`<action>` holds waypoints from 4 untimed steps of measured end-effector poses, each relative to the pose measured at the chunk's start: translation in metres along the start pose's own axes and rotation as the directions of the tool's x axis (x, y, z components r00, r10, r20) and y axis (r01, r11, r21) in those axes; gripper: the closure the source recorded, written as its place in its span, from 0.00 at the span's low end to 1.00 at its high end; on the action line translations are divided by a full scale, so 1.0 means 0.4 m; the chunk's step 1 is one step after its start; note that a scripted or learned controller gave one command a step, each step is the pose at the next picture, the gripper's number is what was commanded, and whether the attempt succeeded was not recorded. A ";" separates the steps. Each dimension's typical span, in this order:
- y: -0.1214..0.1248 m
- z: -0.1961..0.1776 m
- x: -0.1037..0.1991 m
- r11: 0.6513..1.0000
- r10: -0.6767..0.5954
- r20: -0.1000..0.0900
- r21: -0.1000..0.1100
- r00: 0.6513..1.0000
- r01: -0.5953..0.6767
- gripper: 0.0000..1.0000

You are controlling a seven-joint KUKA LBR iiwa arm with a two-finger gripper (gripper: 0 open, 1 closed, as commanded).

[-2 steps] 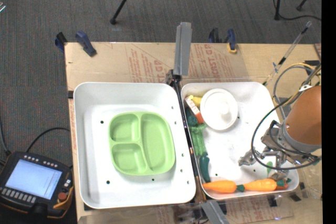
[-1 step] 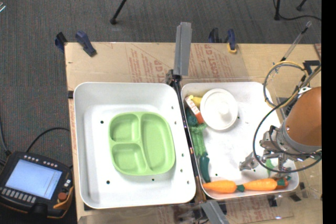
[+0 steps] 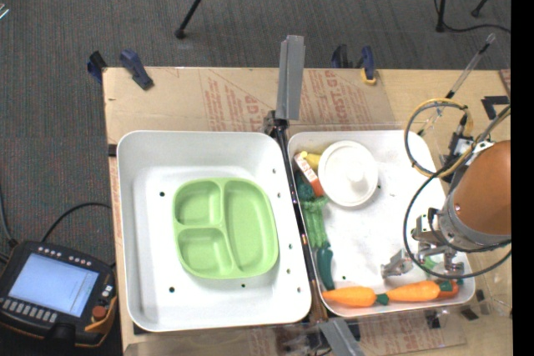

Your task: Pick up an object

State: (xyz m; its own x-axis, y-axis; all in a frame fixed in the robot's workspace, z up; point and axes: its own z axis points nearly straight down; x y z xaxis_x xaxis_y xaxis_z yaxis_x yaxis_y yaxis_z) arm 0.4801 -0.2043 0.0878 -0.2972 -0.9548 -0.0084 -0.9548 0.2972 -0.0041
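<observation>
My gripper [image 3: 424, 265] hangs low over the right bin [image 3: 392, 142], near its front right corner, with the orange-banded wrist above it. Its fingers [image 3: 396, 266] stand apart, open, and I see nothing gripped between them. Just in front of it lies an orange carrot [image 3: 413, 292], and a second carrot [image 3: 350, 296] lies end to end with it to the left. A round white lid [image 3: 349, 172] rests at the back of this bin. Beside the lid are a yellow piece [image 3: 310, 157] and a red and white item [image 3: 307, 172].
Green vegetable toys [image 3: 315, 221] and a dark green one [image 3: 324, 264] line the right bin's left wall. The left bin [image 3: 138, 179] holds a green divided plate [image 3: 225, 228]. Cables loop around the arm at right. A teach pendant [image 3: 54, 288] lies at lower left, off the bench.
</observation>
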 end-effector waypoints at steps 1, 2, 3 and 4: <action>-0.001 -0.001 0.001 0.998 -0.070 0.000 0.002 0.998 0.070 0.00; 0.003 0.002 0.002 0.983 -0.184 0.002 -0.003 0.983 0.184 0.00; -0.242 0.004 -0.063 0.928 -0.373 0.001 -0.006 0.928 0.373 0.00; -0.241 -0.019 -0.056 0.934 -0.357 0.008 -0.006 0.934 0.357 1.00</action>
